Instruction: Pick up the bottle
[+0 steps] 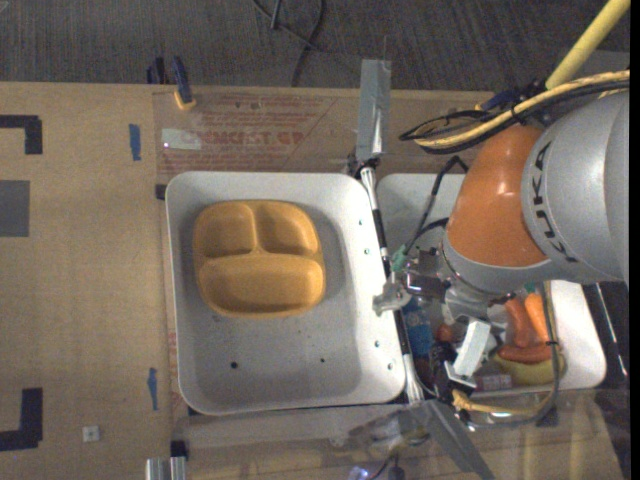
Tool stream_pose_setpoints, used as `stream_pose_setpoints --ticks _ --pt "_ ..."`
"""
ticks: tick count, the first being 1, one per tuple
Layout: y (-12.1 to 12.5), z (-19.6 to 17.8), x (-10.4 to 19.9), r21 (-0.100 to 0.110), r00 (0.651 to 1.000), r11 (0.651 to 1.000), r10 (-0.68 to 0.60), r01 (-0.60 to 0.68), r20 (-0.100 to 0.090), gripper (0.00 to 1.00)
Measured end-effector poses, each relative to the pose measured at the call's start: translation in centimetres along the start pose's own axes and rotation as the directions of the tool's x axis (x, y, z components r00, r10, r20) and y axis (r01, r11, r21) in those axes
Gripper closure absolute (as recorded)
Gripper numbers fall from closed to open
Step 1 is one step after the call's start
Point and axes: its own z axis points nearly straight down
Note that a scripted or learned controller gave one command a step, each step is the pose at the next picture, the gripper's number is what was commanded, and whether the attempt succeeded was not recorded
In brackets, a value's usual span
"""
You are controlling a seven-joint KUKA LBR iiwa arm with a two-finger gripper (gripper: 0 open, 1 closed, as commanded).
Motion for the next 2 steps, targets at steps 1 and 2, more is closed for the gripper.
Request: stream_pose_setpoints --ticks 1,2 --pt "1.8 0.0 -8.0 0.0 0.998 0.998 0.063 -0.063 0.001 0.0" --pt "3.3 9.7 -13.5 -0.009 0.999 0.999 0.04 -0.04 -0.001 0.0"
